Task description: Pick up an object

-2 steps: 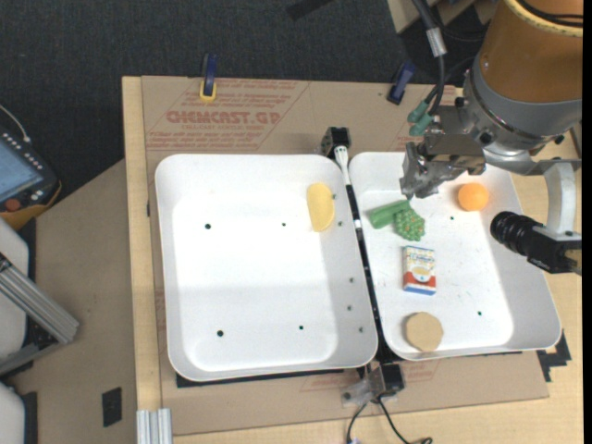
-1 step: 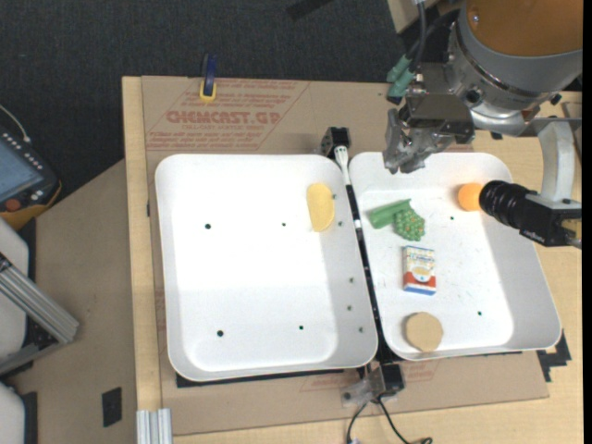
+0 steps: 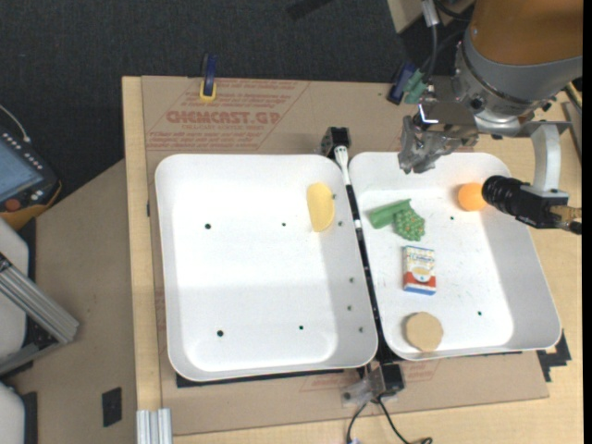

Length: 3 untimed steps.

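Observation:
The right bin (image 3: 518, 285) holds a green toy (image 3: 398, 216), a small printed box (image 3: 419, 270), a round tan disc (image 3: 425, 331) and an orange ball (image 3: 470, 197) partly behind a black fitting. A yellow oblong piece (image 3: 320, 207) lies at the right side of the left bin (image 3: 240, 276). My gripper (image 3: 418, 160) hangs over the back left part of the right bin, above and behind the green toy, with nothing seen between its tips.
A black fitting (image 3: 527, 200) juts in from the right over the right bin's back corner. Both bins rest on a cardboard sheet (image 3: 240, 109). A blue and yellow clamp (image 3: 209, 81) sits at the sheet's back edge. The bins' shared rim (image 3: 356, 239) runs between them.

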Motion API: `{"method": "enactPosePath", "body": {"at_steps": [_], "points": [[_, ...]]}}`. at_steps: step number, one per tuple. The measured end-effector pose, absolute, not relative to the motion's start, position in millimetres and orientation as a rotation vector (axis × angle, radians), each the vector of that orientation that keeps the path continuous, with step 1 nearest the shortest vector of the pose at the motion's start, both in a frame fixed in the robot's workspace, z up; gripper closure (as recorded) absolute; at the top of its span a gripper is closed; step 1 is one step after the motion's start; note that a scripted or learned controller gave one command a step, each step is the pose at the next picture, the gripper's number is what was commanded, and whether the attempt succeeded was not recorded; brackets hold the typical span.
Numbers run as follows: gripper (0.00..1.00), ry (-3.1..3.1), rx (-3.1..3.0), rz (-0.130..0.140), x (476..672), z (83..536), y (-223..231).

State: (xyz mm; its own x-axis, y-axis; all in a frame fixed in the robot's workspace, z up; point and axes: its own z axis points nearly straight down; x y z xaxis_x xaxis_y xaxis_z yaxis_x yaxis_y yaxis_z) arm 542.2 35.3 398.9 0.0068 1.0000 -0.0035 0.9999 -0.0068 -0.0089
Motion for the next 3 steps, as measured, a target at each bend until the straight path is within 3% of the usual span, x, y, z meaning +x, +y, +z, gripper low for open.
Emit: {"method": "enactPosePath", "body": {"at_steps": [1, 2, 3], "points": [[1.0, -2.207, -2.232, 0.009, 523.1, 366, -54], [1.0, -2.234, -2.218, -0.014, 528.2, 447, 8], [1.0, -2.234, -2.219, -0.019, 518.5, 539, 60]]}}
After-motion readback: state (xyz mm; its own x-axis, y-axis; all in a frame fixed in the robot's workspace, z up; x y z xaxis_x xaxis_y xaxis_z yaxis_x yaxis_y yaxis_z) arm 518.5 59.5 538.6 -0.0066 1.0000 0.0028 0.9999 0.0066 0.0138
